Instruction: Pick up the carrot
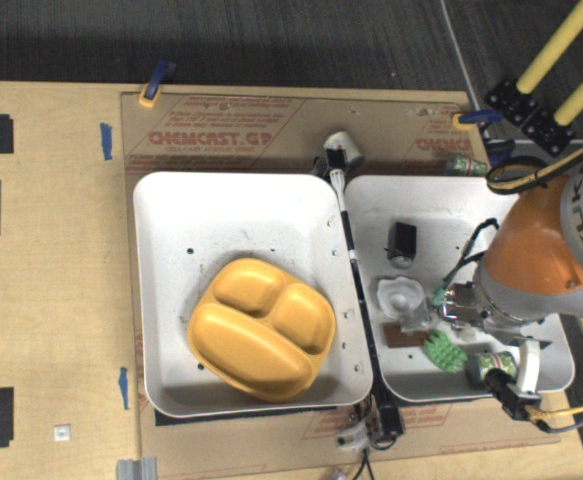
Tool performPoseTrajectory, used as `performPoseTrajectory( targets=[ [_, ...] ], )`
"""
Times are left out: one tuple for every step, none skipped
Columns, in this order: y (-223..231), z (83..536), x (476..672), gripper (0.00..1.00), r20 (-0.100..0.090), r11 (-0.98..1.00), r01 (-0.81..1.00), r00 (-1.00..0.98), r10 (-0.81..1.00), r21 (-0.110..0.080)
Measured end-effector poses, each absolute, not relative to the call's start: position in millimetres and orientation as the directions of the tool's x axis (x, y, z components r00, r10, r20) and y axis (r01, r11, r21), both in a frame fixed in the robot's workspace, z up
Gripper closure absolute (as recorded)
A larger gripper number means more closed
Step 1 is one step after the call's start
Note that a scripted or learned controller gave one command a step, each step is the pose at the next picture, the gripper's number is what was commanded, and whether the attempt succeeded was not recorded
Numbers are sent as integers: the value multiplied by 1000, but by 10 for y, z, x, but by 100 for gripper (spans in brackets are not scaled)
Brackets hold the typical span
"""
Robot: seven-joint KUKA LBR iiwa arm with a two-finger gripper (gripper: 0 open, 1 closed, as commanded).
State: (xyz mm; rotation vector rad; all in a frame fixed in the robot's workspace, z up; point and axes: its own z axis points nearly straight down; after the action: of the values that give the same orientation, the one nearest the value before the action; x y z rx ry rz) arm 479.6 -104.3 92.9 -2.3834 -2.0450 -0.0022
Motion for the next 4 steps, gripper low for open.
performPoseTrajectory(
  targets=[
    [-1658, 1463, 5392, 0, -1, -160, 987, 160, 987, 1],
    [-936, 865, 5409, 0, 2, -113, 994, 113, 994, 2],
    [-1637, 1628, 6310, 0, -1, -148, 989, 148, 989, 2],
    [-1310, 1076, 6069, 0, 0, -317, 948, 317, 948, 15]
  ],
)
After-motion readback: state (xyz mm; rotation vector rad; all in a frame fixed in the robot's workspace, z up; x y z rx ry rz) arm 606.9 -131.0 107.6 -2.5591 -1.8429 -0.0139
